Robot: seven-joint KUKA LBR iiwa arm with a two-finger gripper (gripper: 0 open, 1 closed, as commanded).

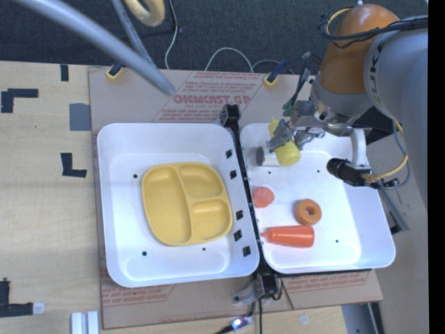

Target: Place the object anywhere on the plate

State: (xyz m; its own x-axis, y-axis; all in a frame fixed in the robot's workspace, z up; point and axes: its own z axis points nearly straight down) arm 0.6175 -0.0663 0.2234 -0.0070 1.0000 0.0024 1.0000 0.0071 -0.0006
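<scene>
Item: yellow plate, three compartments, rounded corners, lying flat in the left white bin on the counter. Nothing rested on it.

Item: right white bin, across the black divider from the plate. It carried a pink disc nearest the plate, an orange ring farther from the plate, and an orange carrot-shaped piece lying on its side, its blunt end toward the plate.

Item: yellow object, small, rounded and smooth, glossy like toy plastic. It sat in the far part of the right bin, beyond the pink disc as seen from the plate.

Item: hand, grey, hanging at the yellow object and seemingly touching its top. Whether it was wide, narrow or gripping could not be told from where I stood.

Step, by my judgement: the pick, at the yellow object; no transfer begun. The next move would call for a secure grip, a lift clear of the divider, and travel across to the plate.
</scene>
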